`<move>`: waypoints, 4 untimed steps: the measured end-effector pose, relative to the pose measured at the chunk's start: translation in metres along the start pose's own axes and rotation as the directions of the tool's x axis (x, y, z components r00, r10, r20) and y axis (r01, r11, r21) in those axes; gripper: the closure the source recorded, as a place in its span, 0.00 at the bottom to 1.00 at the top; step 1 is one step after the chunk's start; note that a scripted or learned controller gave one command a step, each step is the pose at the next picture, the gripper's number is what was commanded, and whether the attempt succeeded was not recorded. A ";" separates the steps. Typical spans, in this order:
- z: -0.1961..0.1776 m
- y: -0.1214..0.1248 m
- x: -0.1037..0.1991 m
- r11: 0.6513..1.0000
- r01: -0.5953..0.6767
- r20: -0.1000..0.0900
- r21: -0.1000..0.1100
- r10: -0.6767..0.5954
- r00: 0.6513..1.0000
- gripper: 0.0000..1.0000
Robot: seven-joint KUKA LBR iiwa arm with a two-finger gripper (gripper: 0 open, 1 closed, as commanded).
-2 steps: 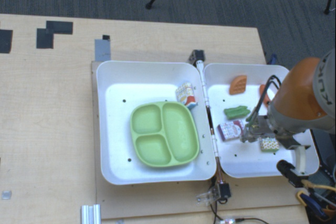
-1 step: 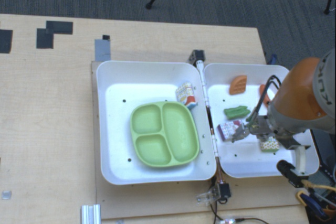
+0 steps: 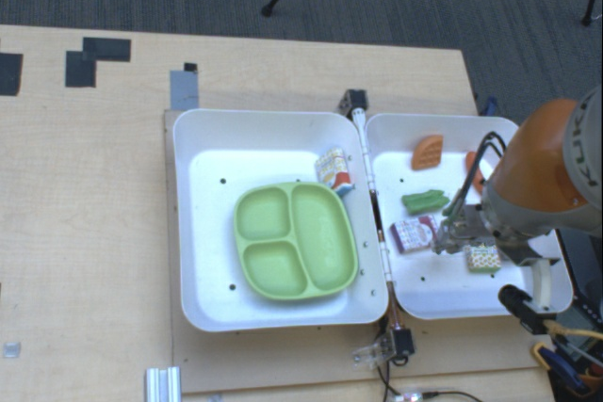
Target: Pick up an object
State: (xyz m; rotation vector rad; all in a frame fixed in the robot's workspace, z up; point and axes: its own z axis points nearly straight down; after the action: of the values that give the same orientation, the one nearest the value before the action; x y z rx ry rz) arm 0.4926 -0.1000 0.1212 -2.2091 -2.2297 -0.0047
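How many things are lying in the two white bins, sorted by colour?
Green: 2, the divided plate and the small green piece
Orange: 1, the orange piece
Purple: 1, the packet
White patterned: 2, the small carton and the block
Total: 6

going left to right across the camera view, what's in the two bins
green divided plate in the left bin → small printed packet at the plate's far right corner → purple-and-white packet in the right bin → green pepper-like piece → orange piece → gripper → yellow-speckled block
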 end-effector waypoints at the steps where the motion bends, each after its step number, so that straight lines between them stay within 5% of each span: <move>1: 0.000 0.000 0.000 1.000 0.001 0.000 0.000 -0.001 1.000 0.00; 2: 0.037 -0.005 0.015 1.000 -0.008 0.006 -0.002 0.008 1.000 0.00; 3: 0.028 -0.003 0.016 1.000 -0.005 0.005 -0.004 0.005 1.000 1.00; 4: 0.028 -0.003 0.016 1.000 -0.005 0.004 -0.004 0.005 1.000 0.00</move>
State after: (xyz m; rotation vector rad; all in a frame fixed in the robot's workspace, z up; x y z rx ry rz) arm 0.4898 -0.0834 0.0928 -2.2187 -2.2281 -0.0039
